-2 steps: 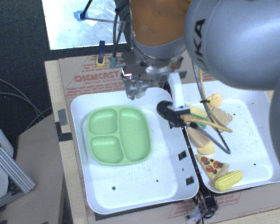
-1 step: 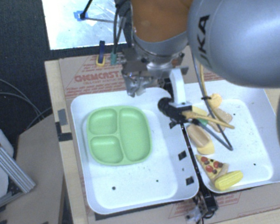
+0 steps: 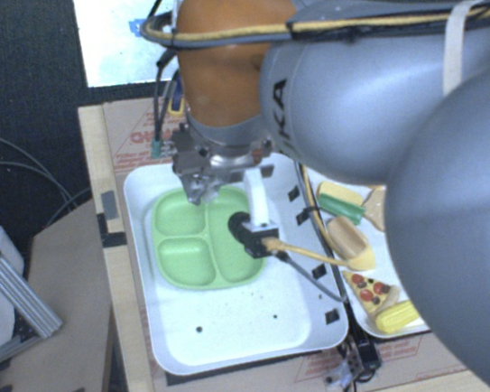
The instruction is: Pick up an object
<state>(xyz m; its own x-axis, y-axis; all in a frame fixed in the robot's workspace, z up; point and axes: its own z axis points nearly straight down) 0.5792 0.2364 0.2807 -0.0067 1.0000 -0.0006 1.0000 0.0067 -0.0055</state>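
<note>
Now, green divided plate (image 3: 188,245) in white bin (image 3: 238,330), beneath the arm (image 3: 224,57).

Two bins sit side by side on the counter (image 3: 119,282). In the left bin (image 3: 237,329), a divided plate (image 3: 199,243) lies in the far half, nearer the left wall; the near half of the floor is bare. The arm (image 3: 350,102) reaches in from the right, crossing above the right bin (image 3: 365,317) and covering most of it. The claw (image 3: 197,193) hangs over the plate's far edge. Along the right bin's left side lie, from far to near, a long toy (image 3: 342,203), a scoop (image 3: 350,240), a pizza slice (image 3: 370,289) and a corn cob (image 3: 396,316), close together.
</note>
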